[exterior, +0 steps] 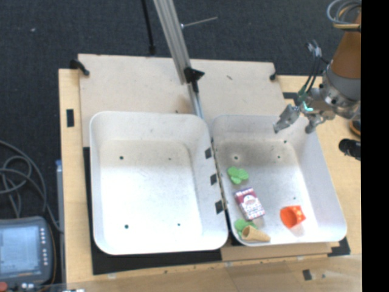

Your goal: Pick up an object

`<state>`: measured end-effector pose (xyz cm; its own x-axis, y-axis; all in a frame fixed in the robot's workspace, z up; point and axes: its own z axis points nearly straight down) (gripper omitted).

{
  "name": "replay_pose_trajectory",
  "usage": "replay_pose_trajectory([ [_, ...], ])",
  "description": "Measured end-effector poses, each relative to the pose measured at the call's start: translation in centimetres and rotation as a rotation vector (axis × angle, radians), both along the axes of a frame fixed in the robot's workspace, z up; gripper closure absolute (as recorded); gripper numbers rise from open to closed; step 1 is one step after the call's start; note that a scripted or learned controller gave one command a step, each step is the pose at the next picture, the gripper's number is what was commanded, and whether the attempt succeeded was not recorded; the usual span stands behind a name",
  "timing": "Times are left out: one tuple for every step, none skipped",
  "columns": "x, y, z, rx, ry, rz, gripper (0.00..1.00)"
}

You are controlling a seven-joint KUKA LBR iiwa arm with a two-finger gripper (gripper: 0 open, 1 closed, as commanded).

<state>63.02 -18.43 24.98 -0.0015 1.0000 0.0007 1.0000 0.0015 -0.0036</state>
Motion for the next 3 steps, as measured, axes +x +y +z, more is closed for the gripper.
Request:
replay_pose_trajectory([
  [0.1, 0.0, 0.3, -0.003, -0.004, 0.002, 0.0],
  [0.7, -0.9, -4.5, -0.003, 0.0, -0.002, 0.0],
  [1.3, -0.7, -10.5, -0.002, 0.001, 0.001, 0.0],
])
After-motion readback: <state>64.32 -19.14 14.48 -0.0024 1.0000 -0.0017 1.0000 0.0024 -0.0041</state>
